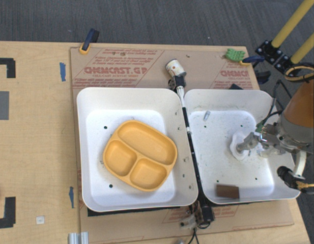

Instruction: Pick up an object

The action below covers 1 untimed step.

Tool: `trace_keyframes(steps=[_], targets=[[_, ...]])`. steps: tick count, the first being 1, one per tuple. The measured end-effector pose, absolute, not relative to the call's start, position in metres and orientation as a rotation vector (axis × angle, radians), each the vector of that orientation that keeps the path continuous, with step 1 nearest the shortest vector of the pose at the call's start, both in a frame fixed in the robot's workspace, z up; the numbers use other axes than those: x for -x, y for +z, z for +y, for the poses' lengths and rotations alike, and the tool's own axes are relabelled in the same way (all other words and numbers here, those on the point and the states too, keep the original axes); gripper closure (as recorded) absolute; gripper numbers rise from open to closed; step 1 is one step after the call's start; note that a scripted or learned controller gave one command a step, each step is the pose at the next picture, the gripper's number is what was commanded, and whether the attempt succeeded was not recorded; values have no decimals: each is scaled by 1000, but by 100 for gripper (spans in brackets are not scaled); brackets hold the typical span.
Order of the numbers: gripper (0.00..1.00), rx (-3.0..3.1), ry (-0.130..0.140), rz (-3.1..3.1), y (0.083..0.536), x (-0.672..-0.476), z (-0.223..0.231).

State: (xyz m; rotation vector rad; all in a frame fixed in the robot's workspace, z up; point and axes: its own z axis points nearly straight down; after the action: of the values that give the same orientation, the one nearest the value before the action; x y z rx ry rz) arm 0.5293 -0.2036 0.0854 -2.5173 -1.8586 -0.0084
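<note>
Poised low in the right white bin (pixel 248 187), claw (pixel 241 148) of unclear spread over a small pale object (pixel 237 149), likely light, best pinched across its middle; brown block (pixel 227 190) near the front rim.

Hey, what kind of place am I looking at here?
Probably a robotics lab bench set up for grasping trials: two shallow white bins, left and right, sit on a clamped board, the arm's gripper reaches into the right one, and grey carpet lies behind.
</note>
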Motion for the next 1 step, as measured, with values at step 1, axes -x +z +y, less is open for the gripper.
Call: trace_keyframes(steps=[1], targets=[[0, 2276, -5, -2170, 86, -559, -140]])
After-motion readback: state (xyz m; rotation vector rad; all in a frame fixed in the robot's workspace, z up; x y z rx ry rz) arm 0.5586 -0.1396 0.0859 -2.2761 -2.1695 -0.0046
